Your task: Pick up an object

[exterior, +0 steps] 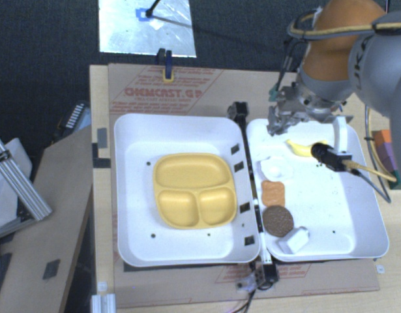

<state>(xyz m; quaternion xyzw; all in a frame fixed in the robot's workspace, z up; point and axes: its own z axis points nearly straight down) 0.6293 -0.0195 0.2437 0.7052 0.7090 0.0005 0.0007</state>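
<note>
Because the hand [276, 124] hovers at the right bin's [356, 220] eleven o'clock — open or closed, I cannot tell — the yellow piece [298, 149] seems targeted.

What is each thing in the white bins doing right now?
Yellow three-part plastic tray, flat, right way up, left bin.
Yellow banana-shaped toy, lying down, right bin.
White round disc, flat.
Tan square slice, flat.
Brown round disc, flat.
White block, lying at front.
Tool, above right bin's back.
</note>
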